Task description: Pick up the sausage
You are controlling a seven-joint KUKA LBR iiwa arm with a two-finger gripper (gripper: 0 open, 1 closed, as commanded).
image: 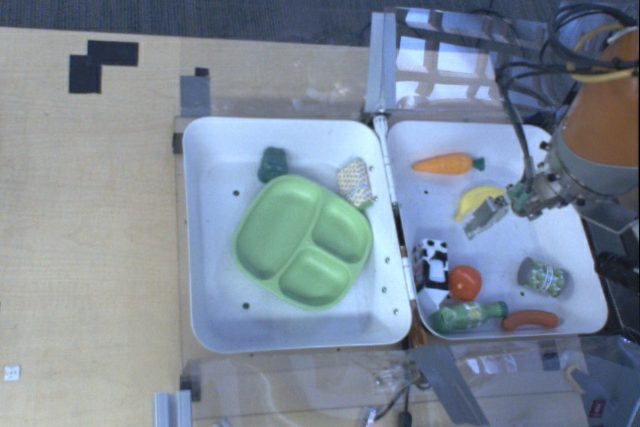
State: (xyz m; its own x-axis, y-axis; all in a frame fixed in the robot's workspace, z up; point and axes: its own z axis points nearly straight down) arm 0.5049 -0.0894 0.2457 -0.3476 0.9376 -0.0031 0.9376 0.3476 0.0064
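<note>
**Sausage not yet picked**

My claw (pixel 487 215) hangs over the right bin (pixel 590 260), just beside the banana (pixel 478 199), fingers parted a little, nothing between them. The sausage (pixel 530 320) lies flat at the near edge of that bin, right of the green bottle (pixel 468 316), near the small can (pixel 542 277). Judgement: no grasp made. Left to do: travel toward the near edge, descend, close on sausage, lift.

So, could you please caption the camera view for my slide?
Pincer hovers by the banana in the right bin; sausage lies at its near edge.
</note>
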